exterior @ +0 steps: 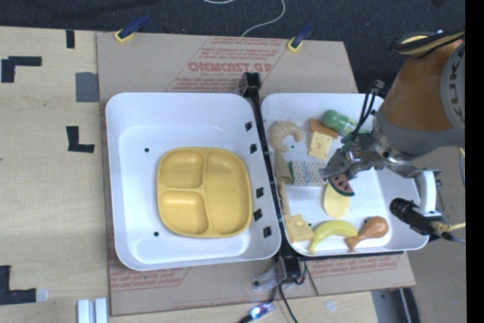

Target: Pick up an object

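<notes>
Over the right-hand white bin [378, 106] the grey arm with its orange band reaches in, and its dark hand [342, 166] hangs low among the toy food. Whether that hand is spread or pinched I cannot tell; the dark metal blurs into the clutter beneath it.

Directly under it lies a small watermelon slice with a red face and green rind [342, 185], touching the top of a pale yellow oval piece [336, 203]. That slice looks like the likeliest target, though nothing shows it gripped. Close by: a yellow wedge of cheese [321, 144], a green rounded vegetable [338, 121] up near the bin's far side, a beige croissant [283, 134] by the divider, a small patterned grey-green packet [305, 172], a yellow banana [331, 232] and a brown drumstick [368, 231] along the near edge.

The left white bin [128, 117] carries a yellow three-compartment plate [204, 191], well apart from the action.

My read: this is the reach-and-descend stage, with the pick itself not yet proven. Next comes a clean closure on one item alone, then a straight lift. The crowding is the trouble, because the slice and the oval piece touch, so a sloppy closure could nudge both.
</notes>
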You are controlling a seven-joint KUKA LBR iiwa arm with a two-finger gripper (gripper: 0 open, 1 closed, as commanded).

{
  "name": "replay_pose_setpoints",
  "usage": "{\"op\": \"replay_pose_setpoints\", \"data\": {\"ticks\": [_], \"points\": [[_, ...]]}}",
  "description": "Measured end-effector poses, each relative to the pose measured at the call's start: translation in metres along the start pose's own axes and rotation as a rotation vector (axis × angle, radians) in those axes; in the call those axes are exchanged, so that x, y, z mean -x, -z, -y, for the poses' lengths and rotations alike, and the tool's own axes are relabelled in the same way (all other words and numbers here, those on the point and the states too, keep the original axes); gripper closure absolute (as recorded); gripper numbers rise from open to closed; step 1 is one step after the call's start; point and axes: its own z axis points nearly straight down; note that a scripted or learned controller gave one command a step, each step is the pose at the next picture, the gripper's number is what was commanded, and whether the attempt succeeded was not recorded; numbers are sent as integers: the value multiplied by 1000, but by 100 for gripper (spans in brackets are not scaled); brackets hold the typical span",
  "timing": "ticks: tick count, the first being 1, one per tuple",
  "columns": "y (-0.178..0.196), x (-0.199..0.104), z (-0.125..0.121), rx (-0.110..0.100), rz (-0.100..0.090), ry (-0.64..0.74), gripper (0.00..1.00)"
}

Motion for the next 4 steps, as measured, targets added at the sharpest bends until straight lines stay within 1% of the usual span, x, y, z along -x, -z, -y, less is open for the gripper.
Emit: {"op": "replay_pose_setpoints", "data": {"ticks": [1,2,3,4], "points": [[24,-1,0,-1,-1,0,100],[29,-19,-42,0,-1,4,100],[17,-31,-36,-4,0,0,100],[29,-30,-32,-3,-1,0,100]]}}
